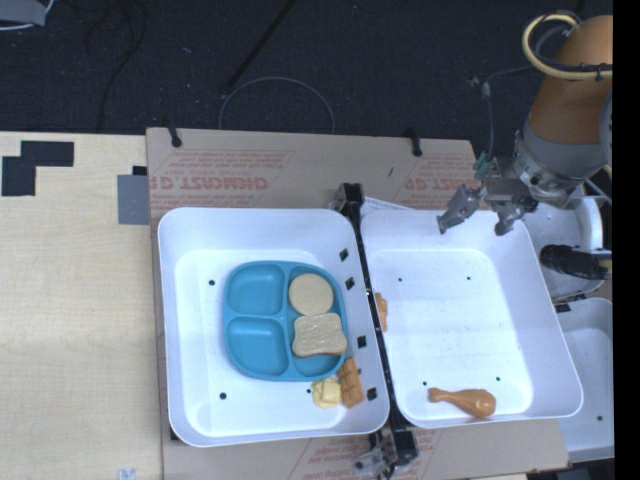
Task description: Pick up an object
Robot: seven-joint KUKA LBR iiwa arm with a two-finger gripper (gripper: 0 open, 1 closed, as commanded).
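My gripper [480,220] hangs over the far rim of the right bin [530,298], its two fingers spread open with nothing between them. A tan chicken drumstick [462,400] lies near that bin's front edge, well apart from the gripper. In the left bin [190,348] sits a blue divided plate [262,333] bearing a round beige patty [310,293] and a toast slice [319,336]. A yellow chunk [325,394] and an orange waffle-like piece [350,382] lie just in front of the plate.
A small orange item [381,310] rests against the divider between the bins. Black clips [350,200] hold the bins at the middle seam. Brown cardboard [300,168] lies under both bins, and a white object [590,268] stands to the right.
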